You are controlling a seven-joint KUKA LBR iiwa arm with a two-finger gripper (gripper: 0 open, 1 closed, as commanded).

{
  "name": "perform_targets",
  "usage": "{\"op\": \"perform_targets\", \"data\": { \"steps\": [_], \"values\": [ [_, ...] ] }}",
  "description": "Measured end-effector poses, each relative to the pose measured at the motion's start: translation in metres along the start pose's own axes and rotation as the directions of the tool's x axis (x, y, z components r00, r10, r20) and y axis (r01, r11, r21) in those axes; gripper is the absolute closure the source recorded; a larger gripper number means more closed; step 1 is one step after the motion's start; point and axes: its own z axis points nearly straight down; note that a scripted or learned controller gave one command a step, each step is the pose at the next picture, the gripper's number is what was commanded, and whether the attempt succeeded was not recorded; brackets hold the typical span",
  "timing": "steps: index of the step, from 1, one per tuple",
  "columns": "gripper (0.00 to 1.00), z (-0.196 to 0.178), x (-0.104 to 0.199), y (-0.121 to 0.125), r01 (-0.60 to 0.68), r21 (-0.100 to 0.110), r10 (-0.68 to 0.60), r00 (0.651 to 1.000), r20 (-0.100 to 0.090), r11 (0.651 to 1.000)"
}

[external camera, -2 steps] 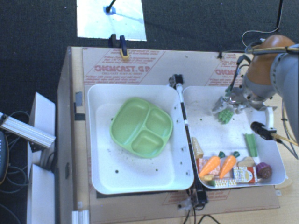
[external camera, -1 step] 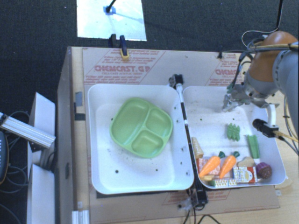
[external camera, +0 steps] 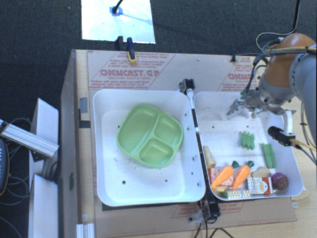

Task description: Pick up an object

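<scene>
- Nearest the camera, along the lower edge of the right bin (external camera: 218,133), lies a row of small objects: two orange carrots (external camera: 233,175), a printed white packet (external camera: 258,185), a dark purple round piece (external camera: 280,181) and a pale wedge (external camera: 260,172).
- Just above that row, at the right of the bin, a long green stalk (external camera: 268,155) lies nearly upright in the frame. A small ridged green piece (external camera: 247,140) lies to its left, apart from it.
- A tan piece (external camera: 209,157) rests against the divider between the two bins, lower centre of the frame.
- My gripper (external camera: 246,106) hangs over the upper part of the right bin, right of centre in the frame. Its fingers are spread apart and nothing sits between them. It is well above the row of objects in the frame and touches none of them.
- My arm enters from the upper right of the frame; the orange band (external camera: 290,46) sits above the grey wrist.
- A black cylindrical part (external camera: 280,135) projects at the right rim of the right bin, beside the green stalk.
- The left bin (external camera: 111,182) holds a light green divided plate (external camera: 150,135), tilted in the frame, with three compartments.
- Both bins rest on the worktop (external camera: 148,68), which carries red printed lettering along its upper part.
- A blue and yellow clamp (external camera: 131,51) grips the upper edge of the worktop, upper centre-left of the frame.
</scene>
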Motion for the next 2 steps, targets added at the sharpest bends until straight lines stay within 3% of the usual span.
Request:
{"op": "perform_targets", "data": {
  "steps": [1, 2],
  "values": [
    [0.00, 0.016, -0.031, 0.019, -0.002, 0.003, 0.002, 1.000, -0.001, 1.000],
    [0.00, 0.016, -0.037, -0.035, -0.002, 0.004, 0.002, 1.000, -0.001, 1.000]
  ]
}}
